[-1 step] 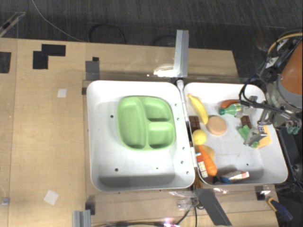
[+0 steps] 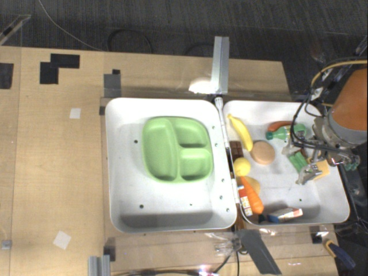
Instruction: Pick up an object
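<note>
The right bin (image 2: 330,203) holds several small items. A yellow banana (image 2: 241,132) lies along its left wall, with a yellow lemon (image 2: 242,167) below it and a tan round piece (image 2: 263,153) beside it. An orange carrot (image 2: 253,198) and a red bottle (image 2: 245,203) lie at the front left. A white and red tube (image 2: 286,214) rests near the front wall. A green and red-orange piece (image 2: 279,131) sits toward the back. My gripper (image 2: 309,174) hangs low over the right part of this bin, next to a green piece (image 2: 297,160) and a small yellow-orange piece (image 2: 321,169).
The left bin (image 2: 126,206) holds a green divided plate (image 2: 175,148). A metal post (image 2: 221,68) stands behind the seam between the bins. The arm's orange band (image 2: 352,102) and black cables (image 2: 307,117) hang over the right bin's far right corner.
</note>
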Robot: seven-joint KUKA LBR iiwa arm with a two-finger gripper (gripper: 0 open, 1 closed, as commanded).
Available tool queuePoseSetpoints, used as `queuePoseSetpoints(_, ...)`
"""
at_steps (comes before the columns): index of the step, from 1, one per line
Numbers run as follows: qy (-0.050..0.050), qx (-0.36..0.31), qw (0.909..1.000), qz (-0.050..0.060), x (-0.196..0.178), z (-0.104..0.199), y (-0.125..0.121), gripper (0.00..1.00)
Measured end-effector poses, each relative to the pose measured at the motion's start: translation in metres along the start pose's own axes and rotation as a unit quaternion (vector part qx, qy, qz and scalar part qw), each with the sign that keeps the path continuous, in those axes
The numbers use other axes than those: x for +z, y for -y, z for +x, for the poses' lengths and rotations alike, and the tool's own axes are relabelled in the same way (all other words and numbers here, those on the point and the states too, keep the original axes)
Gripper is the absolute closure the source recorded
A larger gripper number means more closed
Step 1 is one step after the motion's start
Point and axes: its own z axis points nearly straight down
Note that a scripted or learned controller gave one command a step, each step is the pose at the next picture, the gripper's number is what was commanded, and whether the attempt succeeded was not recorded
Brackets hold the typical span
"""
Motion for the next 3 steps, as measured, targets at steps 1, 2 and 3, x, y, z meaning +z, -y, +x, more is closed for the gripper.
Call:
queuePoseSetpoints(1, 0.007, 0.056, 0.9984, 0.003, 0.053, 0.015, 0.018, 0.00)
queuePoseSetpoints(2, 0.008, 0.102, 0.9948, 0.003, 0.052, 0.044, 0.012, 0.00)
queuePoseSetpoints(3, 0.009, 0.170, 0.9853, 0.003, 0.051, 0.049, -0.053, 0.00)
